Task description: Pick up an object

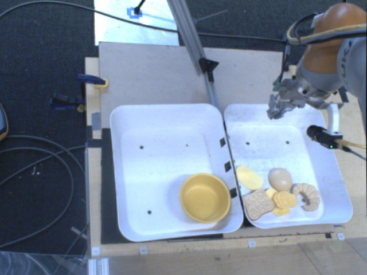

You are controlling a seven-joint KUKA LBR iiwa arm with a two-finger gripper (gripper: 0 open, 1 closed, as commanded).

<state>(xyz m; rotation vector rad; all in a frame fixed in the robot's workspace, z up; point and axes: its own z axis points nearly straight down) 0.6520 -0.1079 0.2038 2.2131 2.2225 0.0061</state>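
In the right bin (pixel 269 148) several toy foods lie bunched at the near end: a pale yellow slice (pixel 250 177), a tan bread slice (pixel 258 204), a beige round bun (pixel 280 179), a golden ridged cookie (pixel 285 200) and a curled shrimp-like piece (pixel 308 196). A yellow bowl (pixel 205 197) sits upright in the near right corner of the left bin (pixel 155 153). My gripper (pixel 277 109) hangs above the far edge of the right bin, well away from the foods, with nothing seen in it.
A slanted metal pole (pixel 189 33) crosses the board behind the bins. A blue and yellow clamp (pixel 86 82) grips the board's left edge. Cables lie on the dark floor at the left.
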